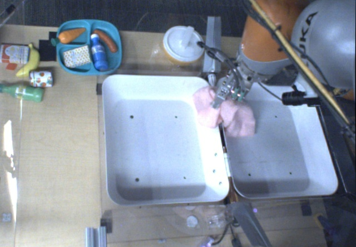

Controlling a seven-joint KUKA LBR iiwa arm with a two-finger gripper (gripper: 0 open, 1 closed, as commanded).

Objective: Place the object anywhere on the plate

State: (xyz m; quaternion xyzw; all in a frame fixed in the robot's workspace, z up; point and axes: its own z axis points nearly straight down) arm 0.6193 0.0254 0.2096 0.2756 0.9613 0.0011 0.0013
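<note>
A pink soft cloth-like object (240,119) hangs over the wall between the two white bins, one lobe on the left bin's side and one on the right bin's. My gripper (229,94) points down into its top, shut on it, with pink folds bulging out on both sides of the fingers. The plate (115,45) is a blue divided dish on the bench at the far left, behind the left bin. It holds a toy carrot, a sausage, a blue bottle and a patterned square. The gripper is well to the plate's right.
The left bin (156,140) and right bin (283,157) sit side by side. A white-lidded yellow cup (182,44) stands behind the left bin. A banana (30,59), a small can (40,78) and a green bottle (22,92) lie left of the plate.
</note>
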